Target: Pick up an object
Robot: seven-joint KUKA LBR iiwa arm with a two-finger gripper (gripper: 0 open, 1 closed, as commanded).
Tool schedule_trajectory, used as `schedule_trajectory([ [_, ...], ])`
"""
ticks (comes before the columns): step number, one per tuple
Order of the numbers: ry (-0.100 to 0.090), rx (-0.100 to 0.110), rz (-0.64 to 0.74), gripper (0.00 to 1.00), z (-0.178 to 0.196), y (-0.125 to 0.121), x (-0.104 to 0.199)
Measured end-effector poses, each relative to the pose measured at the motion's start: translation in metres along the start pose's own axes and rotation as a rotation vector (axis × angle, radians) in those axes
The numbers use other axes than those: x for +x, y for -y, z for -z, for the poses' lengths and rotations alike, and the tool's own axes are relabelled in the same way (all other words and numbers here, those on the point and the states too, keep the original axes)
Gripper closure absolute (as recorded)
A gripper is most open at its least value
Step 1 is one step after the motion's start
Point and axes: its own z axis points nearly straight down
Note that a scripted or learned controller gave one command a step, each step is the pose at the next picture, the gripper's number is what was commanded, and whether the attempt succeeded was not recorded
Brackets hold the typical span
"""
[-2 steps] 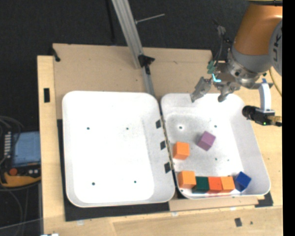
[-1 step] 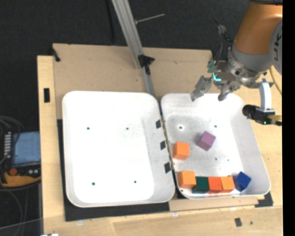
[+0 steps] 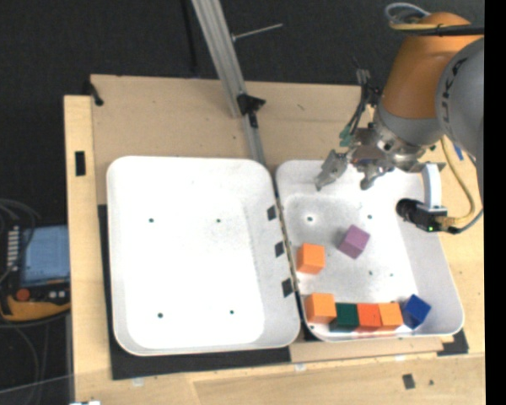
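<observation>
The claw (image 3: 350, 172) hangs with fingers spread wide and nothing between them, above the upper part of the right bin (image 3: 430, 264). The purple cube (image 3: 352, 241) lies apart from the others at frame centre-right, just below the claw. Judgement: centre the fingers over this cube, descend straight, then close, avoiding the orange cube (image 3: 310, 258) beside it.

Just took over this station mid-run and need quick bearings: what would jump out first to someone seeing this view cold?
The grey and orange arm dominates the upper right, its open gripper hanging over the far end of the right bin with nothing between its fingers. Below it, a purple cube and an orange cube lie loose mid-bin, and a row of coloured blocks lines the near wall.
</observation>
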Motion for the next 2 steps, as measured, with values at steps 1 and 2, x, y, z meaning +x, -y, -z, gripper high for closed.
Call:
schedule_trajectory([
  [1,0.0,0.0,-0.001,0.0,-0.06,0.006,-0.007],
  [2,0.0,0.0,-0.003,0.0,-0.123,0.008,-0.009],
])
